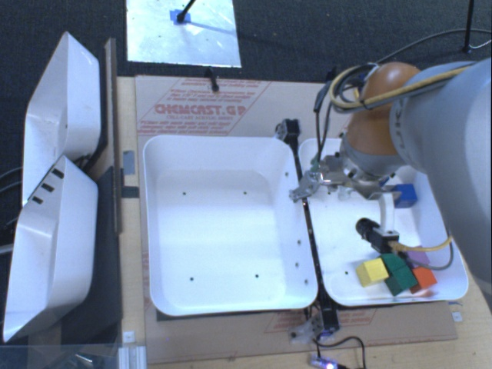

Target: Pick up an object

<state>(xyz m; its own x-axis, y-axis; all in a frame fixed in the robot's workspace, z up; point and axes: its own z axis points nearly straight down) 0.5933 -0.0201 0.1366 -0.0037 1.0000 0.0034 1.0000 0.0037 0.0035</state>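
My gripper (309, 185) hangs over the left rim of the right bin (338, 283), close to the divide between the two bins. No block lies under it. A blue block (406, 196) sits by the right wall of that bin, partly behind the arm. At the bin's front right corner a yellow block (373, 271), a green block (399, 275) and an orange block (423, 280) are clustered together. A small purple piece (420, 258) lies just behind them.
The left bin (223, 229) stands beside the right one, with a black strip between them. Two spare white bins (54, 206) lean off the bench at the far left. A metal plate (183, 21) lies on the floor behind.
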